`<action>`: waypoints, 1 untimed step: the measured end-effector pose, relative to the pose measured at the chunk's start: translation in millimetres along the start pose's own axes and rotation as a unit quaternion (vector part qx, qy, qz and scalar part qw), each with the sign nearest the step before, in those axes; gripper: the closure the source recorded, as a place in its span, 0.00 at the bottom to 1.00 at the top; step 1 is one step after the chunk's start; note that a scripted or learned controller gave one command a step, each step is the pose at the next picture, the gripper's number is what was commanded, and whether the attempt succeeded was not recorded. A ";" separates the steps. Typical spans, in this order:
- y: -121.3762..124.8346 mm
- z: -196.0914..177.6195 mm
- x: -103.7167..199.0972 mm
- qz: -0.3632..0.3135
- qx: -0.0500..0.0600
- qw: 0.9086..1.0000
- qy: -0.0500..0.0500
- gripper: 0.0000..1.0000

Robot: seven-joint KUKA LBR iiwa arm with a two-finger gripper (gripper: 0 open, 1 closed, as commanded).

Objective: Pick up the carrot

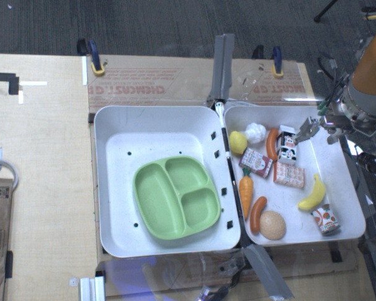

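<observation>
Near edge: a brown egg (pixel 272 224) lies by the near wall of the right bin (pixel 354 196), with a red sausage (pixel 257 211) tilted just to its left.
Carrot: the orange carrot (pixel 245 193) lies lengthwise along the right bin's left wall, green top pointing to the far side, tip toward the sausage.
Gripper: the gripper (pixel 306 132) hangs over the far right part of the right bin, above the white floor, beside a small black-and-white milk carton (pixel 288 145). Whether its fingers are spread or closed I cannot tell, and nothing is seen between them.
Carrot to gripper: the carrot lies well apart from the gripper, nearer the camera and to the left, with the carton and snack packets (pixel 289 174) between them.
Other right-bin items: a lemon (pixel 238 142) and a white crumpled object (pixel 255 132) near the far left corner; a second red sausage (pixel 272 143) beside the carton; a banana (pixel 313 193) toward the right wall; a small printed can (pixel 326 220) near the near right corner.
Left bin: the left bin (pixel 113 168) holds a green divided plate (pixel 177 197), three compartments, near its middle.
Arm: the grey arm (pixel 363 99) with its orange band enters from the right.
</observation>
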State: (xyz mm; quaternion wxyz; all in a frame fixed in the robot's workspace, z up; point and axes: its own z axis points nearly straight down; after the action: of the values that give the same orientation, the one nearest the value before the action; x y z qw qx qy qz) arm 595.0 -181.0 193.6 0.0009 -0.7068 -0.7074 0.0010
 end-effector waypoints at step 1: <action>-40.8 94.5 53.0 0.078 -0.007 0.997 -0.001 0.00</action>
State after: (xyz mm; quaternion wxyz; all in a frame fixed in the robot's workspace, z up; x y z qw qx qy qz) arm 553.9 -128.1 99.2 -0.0051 -0.7598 -0.6502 -0.0034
